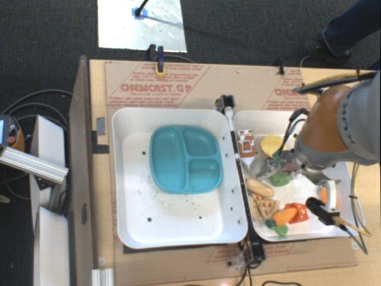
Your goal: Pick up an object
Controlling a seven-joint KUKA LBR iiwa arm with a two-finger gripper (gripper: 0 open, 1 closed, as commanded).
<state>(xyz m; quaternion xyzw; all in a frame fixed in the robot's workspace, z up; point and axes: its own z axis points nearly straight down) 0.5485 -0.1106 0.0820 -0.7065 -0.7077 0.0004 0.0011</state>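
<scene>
Green toy (279,178) seemingly beneath pincer (272,169).

Arm reaching in from three o'clock, wrist bent down toward nine.

The grey arm (363,121) entered from the three o'clock edge of the camera view and ran toward nine o'clock, its bulky upper link filling the two-to-three o'clock corner. The orange band (321,124) wrapped the arm just above the wrist, facing ten o'clock. Below it the grey wrist section curved down toward seven o'clock. The gripper (271,167) sat at the arm's nine o'clock end, low and pointed downward, with dark cables looping from the band to it. Its fingers were too cluttered to read.
</scene>
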